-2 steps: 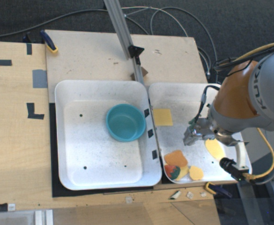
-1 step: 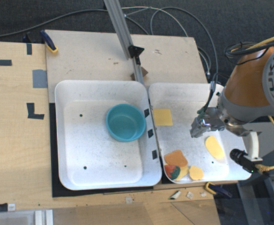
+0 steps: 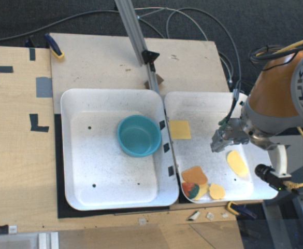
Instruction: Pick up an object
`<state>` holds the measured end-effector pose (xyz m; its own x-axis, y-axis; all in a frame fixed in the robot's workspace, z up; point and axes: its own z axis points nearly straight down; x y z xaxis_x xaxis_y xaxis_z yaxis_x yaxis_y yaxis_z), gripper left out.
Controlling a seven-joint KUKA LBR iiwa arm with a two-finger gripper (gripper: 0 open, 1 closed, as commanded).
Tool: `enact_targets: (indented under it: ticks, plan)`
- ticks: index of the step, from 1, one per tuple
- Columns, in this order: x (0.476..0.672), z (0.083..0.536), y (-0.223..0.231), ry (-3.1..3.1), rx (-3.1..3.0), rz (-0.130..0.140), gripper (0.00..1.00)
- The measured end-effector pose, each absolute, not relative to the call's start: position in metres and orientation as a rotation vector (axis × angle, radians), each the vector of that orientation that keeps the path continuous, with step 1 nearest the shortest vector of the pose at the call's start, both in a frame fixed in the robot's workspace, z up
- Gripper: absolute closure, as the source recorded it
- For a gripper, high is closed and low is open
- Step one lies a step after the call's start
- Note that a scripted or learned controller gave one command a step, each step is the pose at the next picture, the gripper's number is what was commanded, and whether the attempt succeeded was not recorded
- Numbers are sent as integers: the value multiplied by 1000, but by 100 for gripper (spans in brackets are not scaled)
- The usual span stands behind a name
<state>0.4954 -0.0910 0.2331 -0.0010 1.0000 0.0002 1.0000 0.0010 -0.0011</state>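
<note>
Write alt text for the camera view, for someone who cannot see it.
The tool hangs over the right bin, near a yellow oval piece and a yellow square. A teal bowl sits in the left bin.

A bowl (image 3: 139,135) sits in the left bin (image 3: 76,139); the right bin (image 3: 192,105) (adjoining) holds several small objects.

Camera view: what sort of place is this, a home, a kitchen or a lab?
Most likely a robotics lab bench: two white bins side by side on a taped wooden bench, loose cables behind, and the arm's claw over toy-like pieces.
</note>
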Motion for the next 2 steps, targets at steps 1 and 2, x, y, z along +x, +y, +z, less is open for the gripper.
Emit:
enact_targets:
  ticks: [1,2]
  plan:
    - [503,241,-37,-2228,-2212,-1,100]
    - [503,246,12,-2228,-2212,0,100]
